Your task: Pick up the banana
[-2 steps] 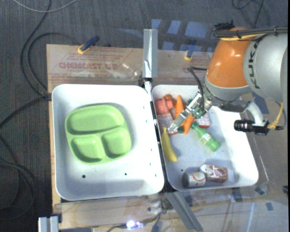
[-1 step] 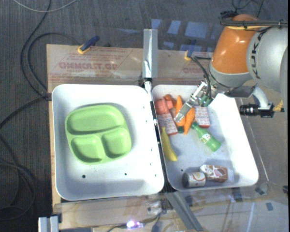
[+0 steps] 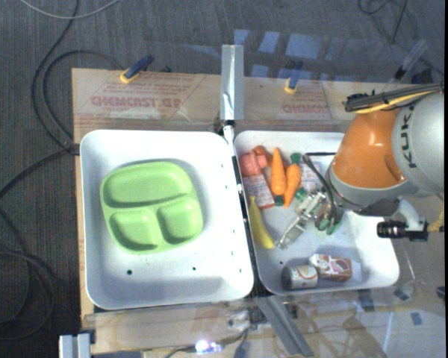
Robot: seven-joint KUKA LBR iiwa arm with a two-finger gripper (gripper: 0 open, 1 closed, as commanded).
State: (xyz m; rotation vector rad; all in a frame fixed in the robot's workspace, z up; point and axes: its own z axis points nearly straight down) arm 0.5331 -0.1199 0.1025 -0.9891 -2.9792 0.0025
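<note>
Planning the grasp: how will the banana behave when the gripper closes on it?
The banana looks smooth and curved, so it may pivot or slip between the fingers. It lies along the right bin's left wall, beside a bottle, so room looks tight. It is probably light and stiff.

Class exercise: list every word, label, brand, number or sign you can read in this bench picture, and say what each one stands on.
"KU": large letters on the grey arm at the right edge, cut off by the frame.
Red print on the brown board behind the bins: too faint and blurred to read.
Label on the can: too small to read.
Label on the pink packet: too small to read.
</note>
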